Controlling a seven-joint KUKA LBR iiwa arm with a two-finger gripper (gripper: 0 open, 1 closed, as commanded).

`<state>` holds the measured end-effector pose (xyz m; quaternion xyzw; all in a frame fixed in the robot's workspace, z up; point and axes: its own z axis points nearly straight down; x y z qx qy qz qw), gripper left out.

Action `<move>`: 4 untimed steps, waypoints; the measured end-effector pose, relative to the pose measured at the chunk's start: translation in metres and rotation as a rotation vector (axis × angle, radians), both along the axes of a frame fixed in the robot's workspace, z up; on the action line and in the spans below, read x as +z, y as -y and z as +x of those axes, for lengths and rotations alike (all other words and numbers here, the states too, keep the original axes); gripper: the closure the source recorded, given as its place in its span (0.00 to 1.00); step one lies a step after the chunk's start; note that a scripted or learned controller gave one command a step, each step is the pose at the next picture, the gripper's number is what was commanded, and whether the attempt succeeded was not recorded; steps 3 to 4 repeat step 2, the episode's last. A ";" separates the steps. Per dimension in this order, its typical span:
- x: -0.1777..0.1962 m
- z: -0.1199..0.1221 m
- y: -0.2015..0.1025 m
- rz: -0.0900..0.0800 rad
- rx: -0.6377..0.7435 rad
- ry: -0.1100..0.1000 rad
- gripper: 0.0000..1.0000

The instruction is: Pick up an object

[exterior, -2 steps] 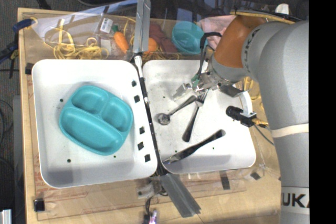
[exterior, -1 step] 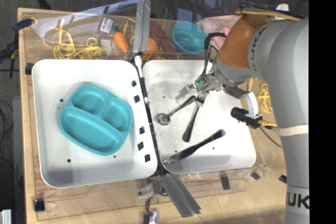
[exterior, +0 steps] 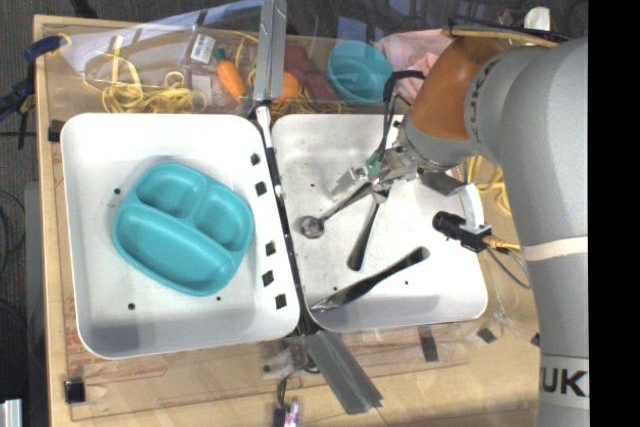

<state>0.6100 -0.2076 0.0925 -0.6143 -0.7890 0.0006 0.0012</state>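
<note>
Metal spoon lies touching claw, right bin.

Glossy teal plastic tray, shiny metal spoon, smooth white plastic bins

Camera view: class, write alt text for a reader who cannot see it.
A grey robot arm's pincer reaches into the right bin, among a metal spoon and dark-handled utensils. The left bin holds a teal divided plate.
</note>
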 end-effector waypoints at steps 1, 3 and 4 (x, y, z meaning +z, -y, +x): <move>0.010 0.001 -0.001 0.000 0.005 -0.001 1.00; 0.120 0.048 0.003 -0.002 0.107 0.005 1.00; 0.120 0.048 0.003 -0.002 0.107 0.005 1.00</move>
